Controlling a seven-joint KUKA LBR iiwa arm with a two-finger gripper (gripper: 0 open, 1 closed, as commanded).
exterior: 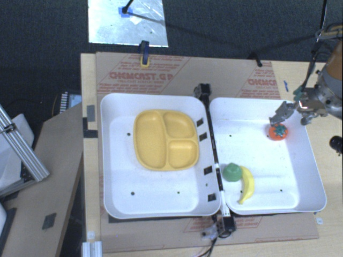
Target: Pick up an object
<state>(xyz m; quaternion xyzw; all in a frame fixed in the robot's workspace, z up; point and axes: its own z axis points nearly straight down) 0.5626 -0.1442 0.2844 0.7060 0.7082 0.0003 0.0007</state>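
Reaching in from the right, my gripper point(281, 118) hangs over the far right part of the right bin point(268, 197), just above a small orange toy point(277, 132) lying on the bin floor; I cannot tell how my gripper is set, and nothing shows in its hold. Nearer the front of that bin, a banana point(246, 184) lies touching a green ball point(232, 172). A yellow divided plate point(165, 139) sits in the left bin point(118, 186).

Grey metal wrist point(326, 99) with pale grey fingers point(281, 113) (thin dark cable above)
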